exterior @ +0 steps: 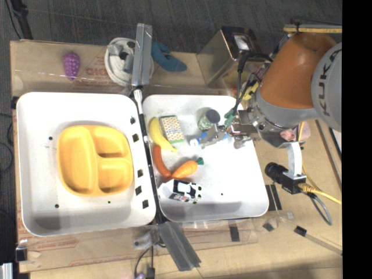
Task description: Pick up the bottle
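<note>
**A:** Camera view first. Where is the bottle (207, 120)?

**B:** In the right bin (256, 161), in its far half and roughly midway between the left and right walls. It is a small greenish thing with a grey cap, resting on the bin floor.

**A:** And the gripper (216, 135)?

**B:** The arm (296, 80) comes in over the right bin's right rim, and the gripper reaches leftward low over the floor. Its tip is just beside the bottle, on the bottle's near side. The bottle is not between its tips; it sits just off them toward the far wall.

**A:** Open or closed?

**B:** I cannot tell; the tip is too small and blurred. A small blue piece (203, 138) sits right at the tip, but I cannot say whether it is gripped.

**A:** What else is in that bin?

**B:** A banana (156, 133) along the left wall, with a green and yellow box (171, 128) touching it on the side toward the bottle. Nearer the front are a red pepper (161, 163) and a carrot (186, 168) touching each other, and a black-and-white toy (186, 190) near the front wall.

**A:** The left bin (35, 115)?

**B:** It holds a yellow divided tray (96, 158) near its middle, well apart from the bottle.

**A:** Anything on the bench outside?

**B:** Purple grapes (71, 64) near the far left corner.
</note>
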`<control>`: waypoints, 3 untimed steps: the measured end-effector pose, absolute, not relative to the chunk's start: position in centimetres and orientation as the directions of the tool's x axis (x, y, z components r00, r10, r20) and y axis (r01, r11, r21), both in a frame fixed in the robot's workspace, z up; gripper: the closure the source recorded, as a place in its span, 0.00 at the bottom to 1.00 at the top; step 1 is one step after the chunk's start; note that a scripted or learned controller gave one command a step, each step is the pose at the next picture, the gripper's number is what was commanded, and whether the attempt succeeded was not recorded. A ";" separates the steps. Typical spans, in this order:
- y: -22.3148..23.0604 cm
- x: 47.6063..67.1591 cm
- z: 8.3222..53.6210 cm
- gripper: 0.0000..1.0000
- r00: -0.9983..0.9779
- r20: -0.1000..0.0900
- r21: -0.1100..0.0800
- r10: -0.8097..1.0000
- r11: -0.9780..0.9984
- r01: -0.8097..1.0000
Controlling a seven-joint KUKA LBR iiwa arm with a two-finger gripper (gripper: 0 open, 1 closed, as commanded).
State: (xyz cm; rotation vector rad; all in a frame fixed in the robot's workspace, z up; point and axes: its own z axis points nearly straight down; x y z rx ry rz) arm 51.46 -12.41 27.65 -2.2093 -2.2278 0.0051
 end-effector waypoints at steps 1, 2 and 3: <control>-15.2 60.8 19.2 0.00 -0.354 0.000 -0.002 0.935 0.354 0.935; -19.8 61.2 11.4 0.00 -0.266 -0.013 0.021 0.964 0.266 0.964; -20.9 62.9 9.4 0.00 -0.295 -0.002 0.003 0.956 0.295 0.956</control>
